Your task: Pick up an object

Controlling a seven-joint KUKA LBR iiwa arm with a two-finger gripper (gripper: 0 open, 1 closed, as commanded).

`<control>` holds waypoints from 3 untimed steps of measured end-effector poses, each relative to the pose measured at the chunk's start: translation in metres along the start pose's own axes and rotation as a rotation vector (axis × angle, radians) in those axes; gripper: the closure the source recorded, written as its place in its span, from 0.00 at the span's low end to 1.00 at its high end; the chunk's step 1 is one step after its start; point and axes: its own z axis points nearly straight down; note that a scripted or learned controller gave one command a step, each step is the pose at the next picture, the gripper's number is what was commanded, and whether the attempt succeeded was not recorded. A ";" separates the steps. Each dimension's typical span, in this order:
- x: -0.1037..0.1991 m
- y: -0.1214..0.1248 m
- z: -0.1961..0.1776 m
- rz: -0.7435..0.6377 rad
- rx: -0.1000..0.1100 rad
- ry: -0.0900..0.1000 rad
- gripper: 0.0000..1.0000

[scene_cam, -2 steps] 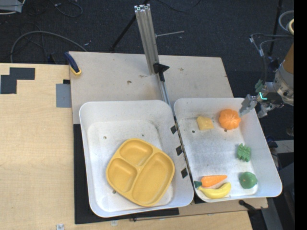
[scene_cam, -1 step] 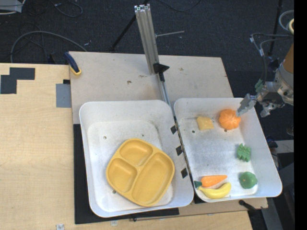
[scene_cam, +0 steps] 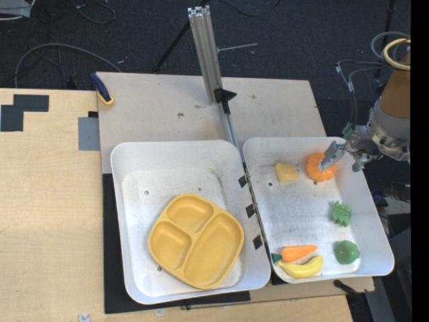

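Observation:
The right bin [scene_cam: 310,215] holds several toy foods. An orange round piece [scene_cam: 318,170] lies near its far edge, with a pale yellow wedge [scene_cam: 287,173] to its left. My gripper [scene_cam: 331,157] hangs right over the orange piece's upper right side, reaching in from the right under the orange-banded wrist [scene_cam: 394,99]. Whether it touches the piece I cannot tell. A green leafy piece [scene_cam: 340,213], a green round piece [scene_cam: 346,251], a carrot [scene_cam: 299,252] and a banana [scene_cam: 301,267] lie toward the near right corner.
The left bin [scene_cam: 134,193] holds a yellow divided plate [scene_cam: 196,240]. A metal post [scene_cam: 208,56] rises behind the bins, at the seam between them. Black clips [scene_cam: 249,210] sit along the shared rim. A wooden table lies to the left.

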 end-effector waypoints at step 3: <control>0.008 -0.002 0.093 0.002 -0.003 0.000 1.00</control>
